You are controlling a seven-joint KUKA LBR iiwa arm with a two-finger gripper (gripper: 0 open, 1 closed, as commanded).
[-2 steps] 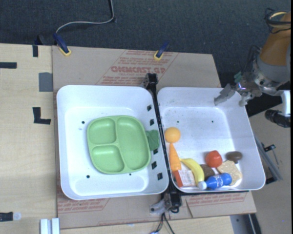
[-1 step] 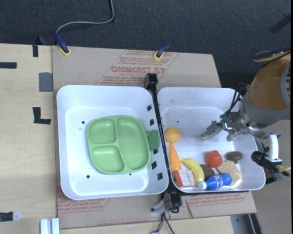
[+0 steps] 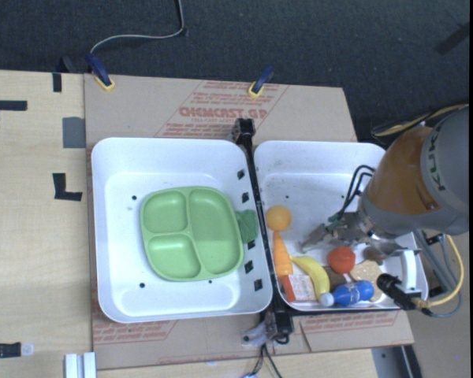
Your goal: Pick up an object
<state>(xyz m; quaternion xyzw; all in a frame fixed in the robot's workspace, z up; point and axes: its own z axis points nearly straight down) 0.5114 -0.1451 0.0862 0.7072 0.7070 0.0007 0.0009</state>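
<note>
End effector (image 3: 325,233) hangs low in the right bin (image 3: 315,157), finger state cannot be told, beside the tomato (image 3: 341,259), banana (image 3: 314,273) and orange ball (image 3: 278,217).

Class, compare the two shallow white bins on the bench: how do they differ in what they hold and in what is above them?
The left white bin holds one green divided plate; the right white bin holds many small items, among them a yellow banana and a red ball. The gripper hangs over the right bin, not the left. Both are shallow, white and rectangular.
</note>
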